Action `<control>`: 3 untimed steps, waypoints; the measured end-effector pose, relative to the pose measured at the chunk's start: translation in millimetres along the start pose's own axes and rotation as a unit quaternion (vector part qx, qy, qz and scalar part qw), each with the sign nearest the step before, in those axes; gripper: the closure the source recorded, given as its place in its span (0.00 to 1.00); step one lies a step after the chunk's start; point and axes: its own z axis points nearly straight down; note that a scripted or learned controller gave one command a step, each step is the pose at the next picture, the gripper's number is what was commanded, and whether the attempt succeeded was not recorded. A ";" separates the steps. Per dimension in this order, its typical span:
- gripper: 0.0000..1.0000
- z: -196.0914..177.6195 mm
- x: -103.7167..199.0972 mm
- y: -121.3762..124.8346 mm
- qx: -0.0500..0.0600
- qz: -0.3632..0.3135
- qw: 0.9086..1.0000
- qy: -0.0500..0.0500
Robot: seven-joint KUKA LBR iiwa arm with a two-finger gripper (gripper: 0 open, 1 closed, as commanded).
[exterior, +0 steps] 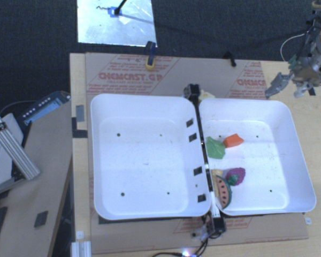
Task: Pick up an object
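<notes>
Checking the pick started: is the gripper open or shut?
Open: the gripper hangs above the right bin's far corner, fingers spread, nothing between them.

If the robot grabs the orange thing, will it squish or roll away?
Probably neither. The orange block looks like a small solid wedge with flat faces, so it likely stays put rather than rolls. It seems light, like a toy, so a nudge might slide it across the smooth white bin. It touches the green piece, which may shift too.

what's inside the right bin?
Right bin holds four things near its left wall: orange piece, green piece, purple piece, watermelon slice. Anything beneath them is covered.
</notes>
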 end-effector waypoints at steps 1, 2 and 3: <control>1.00 -11.6 -0.1 0.9 -0.002 -0.002 1.000 -0.001; 1.00 76.5 -17.9 17.7 0.002 0.001 1.000 0.000; 1.00 108.4 -16.7 17.5 0.001 0.000 1.000 0.000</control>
